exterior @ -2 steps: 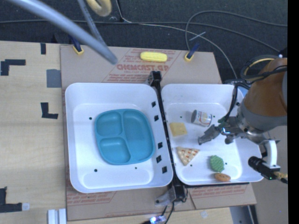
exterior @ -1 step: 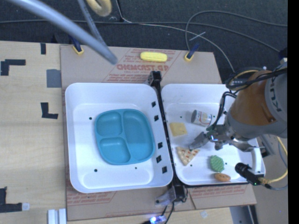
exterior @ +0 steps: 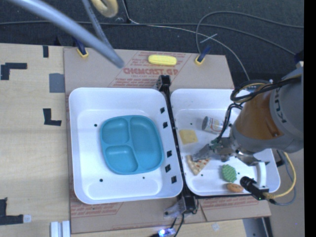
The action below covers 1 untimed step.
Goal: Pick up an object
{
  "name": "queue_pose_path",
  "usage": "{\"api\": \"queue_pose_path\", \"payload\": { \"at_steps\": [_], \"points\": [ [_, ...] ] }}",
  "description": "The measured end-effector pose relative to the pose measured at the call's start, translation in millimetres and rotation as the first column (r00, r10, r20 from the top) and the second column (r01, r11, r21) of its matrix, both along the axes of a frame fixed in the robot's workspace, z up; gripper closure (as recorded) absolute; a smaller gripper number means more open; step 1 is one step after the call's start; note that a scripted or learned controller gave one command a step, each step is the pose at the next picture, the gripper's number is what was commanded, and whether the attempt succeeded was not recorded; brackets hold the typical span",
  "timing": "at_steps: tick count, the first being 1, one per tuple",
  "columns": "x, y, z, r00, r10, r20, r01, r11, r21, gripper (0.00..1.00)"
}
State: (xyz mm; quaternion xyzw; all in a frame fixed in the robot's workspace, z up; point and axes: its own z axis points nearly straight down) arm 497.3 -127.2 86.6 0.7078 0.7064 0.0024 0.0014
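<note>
The right bin (exterior: 197,98) holds several small items: a yellow square piece (exterior: 188,136), a small tin-like cylinder (exterior: 211,124), a pizza-like wedge (exterior: 197,166), a green round piece (exterior: 228,172) and an orange piece (exterior: 234,187). My gripper (exterior: 201,156) is low in this bin, at the upper edge of the wedge and just below the yellow square. The grey arm with its orange band (exterior: 256,120) comes in from the right and hides part of the bin floor.
In the left bin (exterior: 79,132) lies a blue divided plate (exterior: 131,143). A yellow object (exterior: 162,59) rests on the cardboard behind the bins. Black clips (exterior: 163,83) join the bins along the middle wall. Cables run across the back.
</note>
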Motion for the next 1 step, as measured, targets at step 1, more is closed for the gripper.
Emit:
{"api": "queue_pose_path", "payload": {
  "at_steps": [1],
  "points": [
    [3.7, 4.1, 15.0, 1.000, 0.008, 0.007, -0.008, 1.000, 0.006, 1.00]
  ]
}}
